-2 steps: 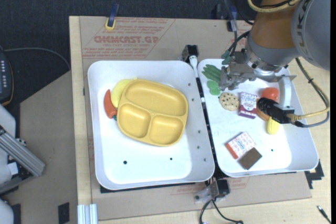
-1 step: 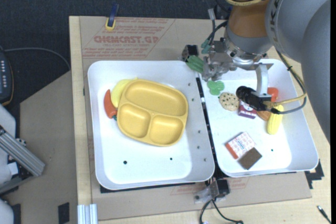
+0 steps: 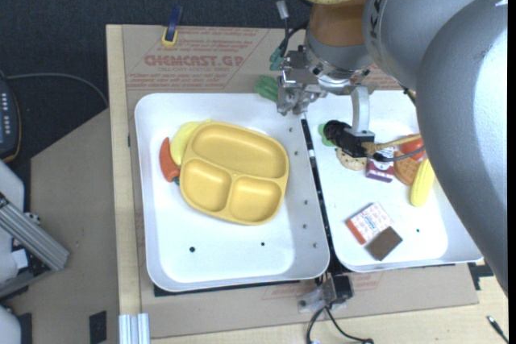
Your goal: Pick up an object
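Note:
My gripper (image 3: 292,102) hangs over the far edge of the bins, just above the wall between them. A green object (image 3: 266,86) lies right beside it to the left, at the back rim of the left bin (image 3: 226,263). That bin holds a yellow divided tray (image 3: 234,173), with a red-orange item (image 3: 168,161) tucked at the tray's left side. In the right bin (image 3: 427,247) lie a yellow banana-like piece (image 3: 422,183), a purple packet (image 3: 379,169), a round cookie (image 3: 351,161), a red-and-white packet (image 3: 368,221) and a brown block (image 3: 384,242).
The grey arm reaches in from the right and covers the right bin's far right part. A small green piece (image 3: 328,131) and an orange item (image 3: 409,149) sit near the back of the right bin. A blue-and-yellow clamp (image 3: 171,28) grips the cardboard sheet behind the bins.

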Robot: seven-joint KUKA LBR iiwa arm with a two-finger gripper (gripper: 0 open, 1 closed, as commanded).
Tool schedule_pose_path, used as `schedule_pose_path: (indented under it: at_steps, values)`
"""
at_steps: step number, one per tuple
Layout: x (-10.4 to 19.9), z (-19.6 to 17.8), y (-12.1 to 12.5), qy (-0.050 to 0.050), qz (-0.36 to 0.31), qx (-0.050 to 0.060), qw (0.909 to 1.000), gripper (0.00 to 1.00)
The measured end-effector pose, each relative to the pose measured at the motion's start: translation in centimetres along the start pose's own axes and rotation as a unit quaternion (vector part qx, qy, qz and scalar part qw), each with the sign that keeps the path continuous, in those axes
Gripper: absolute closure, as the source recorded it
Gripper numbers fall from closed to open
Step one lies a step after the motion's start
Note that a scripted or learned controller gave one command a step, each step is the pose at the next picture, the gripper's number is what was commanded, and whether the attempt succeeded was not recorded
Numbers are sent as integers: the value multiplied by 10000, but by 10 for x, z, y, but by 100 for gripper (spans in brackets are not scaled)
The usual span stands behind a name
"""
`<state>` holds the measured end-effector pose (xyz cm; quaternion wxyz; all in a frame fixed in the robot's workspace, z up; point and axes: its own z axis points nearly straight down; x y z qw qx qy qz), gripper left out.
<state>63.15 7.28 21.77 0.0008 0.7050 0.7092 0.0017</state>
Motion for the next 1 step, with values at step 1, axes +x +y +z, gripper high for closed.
schedule_pose_path:
  at_steps: [1]
  values:
    - [18,-13,23,-3,15,-7,10000,100]
